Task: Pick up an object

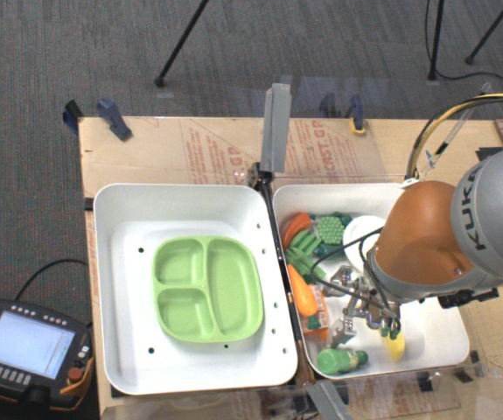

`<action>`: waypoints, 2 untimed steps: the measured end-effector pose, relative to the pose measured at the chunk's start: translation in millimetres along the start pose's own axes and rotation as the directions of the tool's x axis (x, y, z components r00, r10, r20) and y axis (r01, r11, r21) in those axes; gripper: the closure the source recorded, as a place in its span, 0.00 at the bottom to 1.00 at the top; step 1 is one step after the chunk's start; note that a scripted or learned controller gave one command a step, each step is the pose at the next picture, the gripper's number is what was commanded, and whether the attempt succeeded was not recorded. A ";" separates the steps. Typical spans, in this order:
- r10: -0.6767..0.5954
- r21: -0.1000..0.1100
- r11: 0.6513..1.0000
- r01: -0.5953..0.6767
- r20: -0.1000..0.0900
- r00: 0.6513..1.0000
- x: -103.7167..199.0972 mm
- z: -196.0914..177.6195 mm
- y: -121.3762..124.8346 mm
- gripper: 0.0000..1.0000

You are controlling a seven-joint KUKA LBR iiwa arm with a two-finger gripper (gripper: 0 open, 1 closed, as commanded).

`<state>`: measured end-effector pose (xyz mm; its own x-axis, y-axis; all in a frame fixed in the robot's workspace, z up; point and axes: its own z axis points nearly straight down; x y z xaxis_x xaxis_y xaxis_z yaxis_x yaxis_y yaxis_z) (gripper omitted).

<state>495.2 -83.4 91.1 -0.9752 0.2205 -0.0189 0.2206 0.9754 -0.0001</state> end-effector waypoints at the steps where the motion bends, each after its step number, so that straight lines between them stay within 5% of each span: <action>1: 0.078 0.001 0.997 -0.078 -0.018 0.997 -67.5 -3.2 -80.3 0.00; 2: 0.057 0.000 0.998 -0.057 -0.008 0.998 -10.0 1.2 -23.3 0.00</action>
